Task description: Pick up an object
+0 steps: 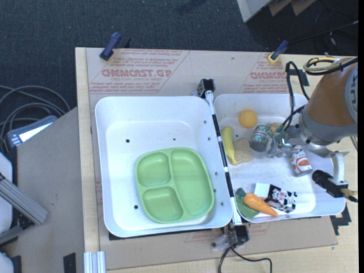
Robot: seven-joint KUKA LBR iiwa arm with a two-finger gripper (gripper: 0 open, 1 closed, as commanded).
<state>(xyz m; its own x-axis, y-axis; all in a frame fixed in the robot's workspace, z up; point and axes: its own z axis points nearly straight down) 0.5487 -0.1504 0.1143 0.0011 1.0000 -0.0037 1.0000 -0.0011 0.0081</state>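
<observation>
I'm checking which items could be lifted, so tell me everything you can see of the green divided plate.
The green divided plate is pale green, plastic-looking, with rounded corners and three compartments: two at the far side and one at the near side, split by raised ridges. All three look bare. It lies flat, right side up, turned slightly askew, on the floor of the left bin, toward its near right corner. Nothing but the bin floor touches it.

in the left bin [114, 118] lies a divided tray [173, 183], toward the front. in the right bin [259, 101] my gripper [277, 143] is beside a can [260, 137]; a ball [248, 118] lies behind, a carrot [259, 204] in front.
</observation>
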